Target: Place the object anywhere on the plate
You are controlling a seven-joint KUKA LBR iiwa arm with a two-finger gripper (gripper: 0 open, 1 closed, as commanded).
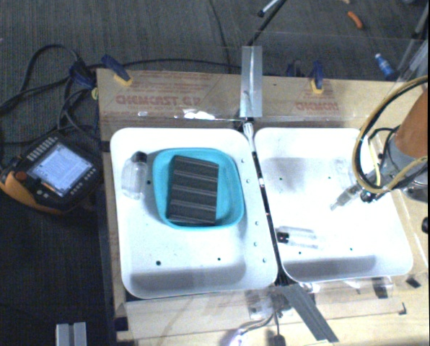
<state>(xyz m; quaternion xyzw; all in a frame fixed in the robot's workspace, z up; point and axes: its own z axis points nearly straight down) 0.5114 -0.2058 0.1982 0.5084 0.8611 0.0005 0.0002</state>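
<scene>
One fixed camera, apparently high, looks slantwise down on both bins (pixel 193 280).

Around my desk (pixel 200 96): bare plywood top, stencilled lettering along the far edge, two blue clamps (pixel 114 67) on that edge. Dark grey carpet floor (pixel 128 13) all round. Black cables (pixel 49 85) snake to a teach pendant (pixel 53 173) lying on the carpet, screen lit. Even overhead light.
</scene>
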